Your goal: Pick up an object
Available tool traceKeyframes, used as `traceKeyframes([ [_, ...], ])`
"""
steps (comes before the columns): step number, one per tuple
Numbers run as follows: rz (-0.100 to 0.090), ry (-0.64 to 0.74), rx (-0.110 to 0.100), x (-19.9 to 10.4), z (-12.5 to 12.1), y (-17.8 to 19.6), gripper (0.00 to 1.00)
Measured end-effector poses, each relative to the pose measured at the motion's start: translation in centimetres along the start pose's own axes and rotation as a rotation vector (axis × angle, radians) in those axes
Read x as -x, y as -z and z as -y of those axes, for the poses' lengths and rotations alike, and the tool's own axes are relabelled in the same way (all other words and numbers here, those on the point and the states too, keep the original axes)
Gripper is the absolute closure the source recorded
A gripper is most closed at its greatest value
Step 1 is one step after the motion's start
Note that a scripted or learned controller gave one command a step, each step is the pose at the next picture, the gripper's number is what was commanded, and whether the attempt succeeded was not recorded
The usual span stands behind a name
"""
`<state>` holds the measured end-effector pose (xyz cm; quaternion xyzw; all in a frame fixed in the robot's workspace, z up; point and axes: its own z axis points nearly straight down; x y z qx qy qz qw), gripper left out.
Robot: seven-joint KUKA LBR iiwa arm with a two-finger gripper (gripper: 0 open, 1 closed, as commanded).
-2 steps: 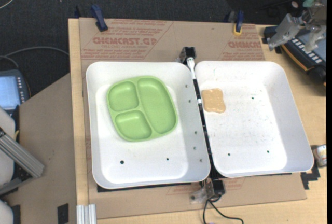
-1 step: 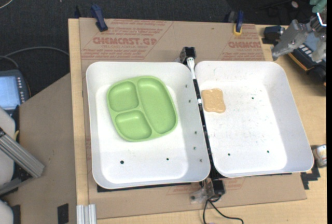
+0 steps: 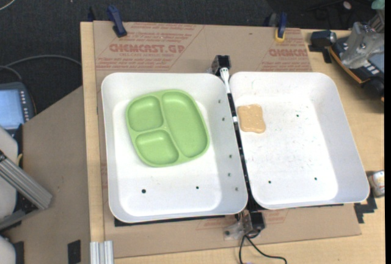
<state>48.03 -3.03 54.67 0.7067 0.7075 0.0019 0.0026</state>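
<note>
A tan, flat, bread-like piece [image 3: 251,118] lies in the right bin [image 3: 317,153], close to its left wall. In the left bin [image 3: 165,189] a light green plate with three compartments [image 3: 167,128] lies flat, toward the back. My gripper [image 3: 359,51] sits at the far right, beyond the right bin's back right corner and over the bench, well away from both objects. Only a grey metal part with an orange strip beside it is visible there.
Both bins rest on a brown cardboard sheet [image 3: 183,43] held by a blue clamp [image 3: 116,20] and a yellow-blue clamp [image 3: 281,27] at the back. A black clip [image 3: 221,63] sits where the bins meet. Cables trail out at the front [image 3: 250,238].
</note>
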Motion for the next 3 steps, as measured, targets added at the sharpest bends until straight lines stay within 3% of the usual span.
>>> traceKeyframes([
  [1,-0.001,-0.001,-0.022,-1.7,0.3,-13.9,1.00],
  [2,-0.002,0.005,-0.003,-6.4,0.1,-12.5,1.00],
  [3,-0.001,0.001,-0.011,-8.1,0.2,-14.7,1.00],
])
